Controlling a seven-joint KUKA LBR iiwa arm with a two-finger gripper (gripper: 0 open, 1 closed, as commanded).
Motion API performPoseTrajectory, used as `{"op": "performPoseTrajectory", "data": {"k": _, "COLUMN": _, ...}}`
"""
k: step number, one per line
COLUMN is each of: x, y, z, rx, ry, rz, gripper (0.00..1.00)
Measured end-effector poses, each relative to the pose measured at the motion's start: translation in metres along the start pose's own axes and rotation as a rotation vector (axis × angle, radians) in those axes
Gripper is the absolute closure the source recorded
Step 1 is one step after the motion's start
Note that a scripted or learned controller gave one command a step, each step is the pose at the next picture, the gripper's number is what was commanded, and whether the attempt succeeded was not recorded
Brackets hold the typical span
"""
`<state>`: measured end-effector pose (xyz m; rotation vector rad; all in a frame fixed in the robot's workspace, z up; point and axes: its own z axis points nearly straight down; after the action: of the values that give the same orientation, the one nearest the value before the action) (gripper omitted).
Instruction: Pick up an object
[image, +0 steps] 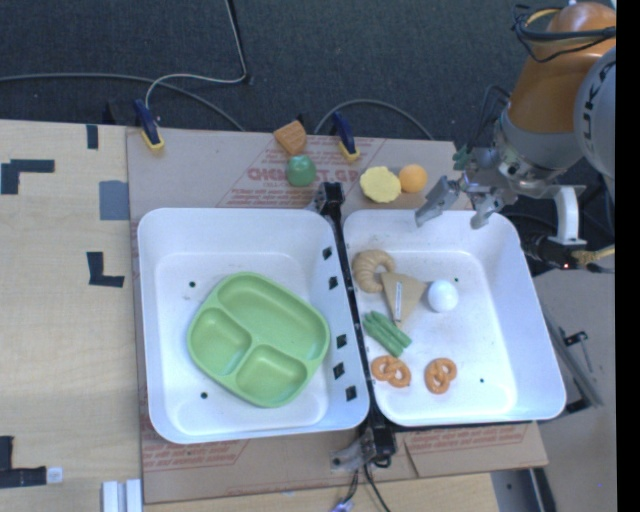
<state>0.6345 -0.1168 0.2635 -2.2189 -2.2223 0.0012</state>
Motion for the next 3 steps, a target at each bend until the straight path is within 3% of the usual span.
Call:
{"op": "performPoseTrajectory", "data": {"k": 1, "x": 0.002, "y": -0.048, "z": 0.114, "rx": 0.004, "ry": 0.001, "rz": 0.001, "gripper": 0.0}}
{"op": "performPoseTrajectory", "data": {"k": 2, "x": -0.012, "y": -0.017, "z": 0.177, "rx": -0.005, "ry": -0.002, "rz": 0.0, "gripper": 0.0}}
{"op": "performPoseTrajectory", "data": {"k": 3, "x": -0.012, "y": -0.017, "z": 0.167, "rx": -0.005, "ry": -0.003, "rz": 0.0, "gripper": 1.0}}
